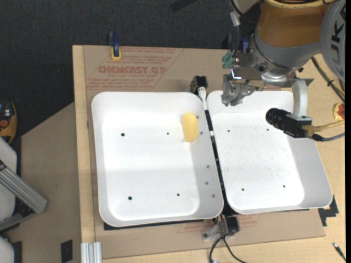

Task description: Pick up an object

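A small pale yellow object (190,127), oval and smooth, lies in the left bin (115,114) near its right wall, toward the back. My gripper (235,96) hangs over the back left corner of the right bin (307,179), to the right of the yellow object and across the wall between the bins. Nothing shows between its tips. The grey and orange arm (285,15) rises above it and hides the back rim of the right bin.
Both white bins sit side by side on a brown board (137,64). A black cylinder (285,122) on a white bracket juts from the wrist over the right bin. A blue and yellow clamp (115,44) holds the board's back left edge.
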Robot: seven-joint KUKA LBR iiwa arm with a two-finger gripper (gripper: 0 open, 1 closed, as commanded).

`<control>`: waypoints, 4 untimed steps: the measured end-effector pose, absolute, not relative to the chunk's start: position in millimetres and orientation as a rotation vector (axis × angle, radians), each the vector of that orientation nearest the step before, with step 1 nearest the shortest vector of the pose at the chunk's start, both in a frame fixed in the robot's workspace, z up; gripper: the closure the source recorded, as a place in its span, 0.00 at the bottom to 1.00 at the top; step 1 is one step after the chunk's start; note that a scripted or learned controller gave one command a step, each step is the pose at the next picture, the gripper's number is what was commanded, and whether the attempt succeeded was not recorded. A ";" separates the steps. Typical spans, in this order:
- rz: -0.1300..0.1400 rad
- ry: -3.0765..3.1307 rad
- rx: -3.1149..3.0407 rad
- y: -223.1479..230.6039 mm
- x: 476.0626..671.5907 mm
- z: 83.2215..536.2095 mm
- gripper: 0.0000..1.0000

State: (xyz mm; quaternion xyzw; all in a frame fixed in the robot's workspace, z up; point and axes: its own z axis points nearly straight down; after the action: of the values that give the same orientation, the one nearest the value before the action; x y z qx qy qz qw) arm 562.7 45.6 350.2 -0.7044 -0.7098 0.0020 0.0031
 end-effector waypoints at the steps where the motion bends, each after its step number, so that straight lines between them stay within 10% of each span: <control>1: 0.004 -2.223 -2.217 60.5 609.3 293.8 1.00; 3: 0.003 -2.219 -2.221 41.2 543.0 335.1 1.00; 4: -0.003 -2.222 -2.225 24.8 558.6 345.2 1.00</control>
State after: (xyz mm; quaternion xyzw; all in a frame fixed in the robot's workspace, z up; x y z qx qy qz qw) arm 558.6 24.8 345.2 -0.7076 -0.7066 -0.0011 -0.0016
